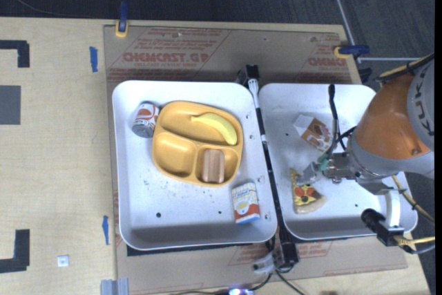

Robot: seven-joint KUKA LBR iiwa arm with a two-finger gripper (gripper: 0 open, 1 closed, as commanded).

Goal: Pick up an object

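My gripper (pixel 315 172) hangs low over the middle of the right bin (pixel 340 219), reaching in from the right. Just below and left of it lies a toy pizza slice (pixel 308 198), its upper tip close to the gripper. A small white and orange packet (pixel 314 132) lies farther back in the same bin, apart from the gripper. Nothing is visibly held.
The left bin (pixel 130 214) holds a yellow divided plate (pixel 171 152) with a banana (pixel 218 126) and a sausage (pixel 212 165). A can (pixel 145 119) lies at the plate's back left, and a small carton (pixel 246 202) stands at the bin's front right.
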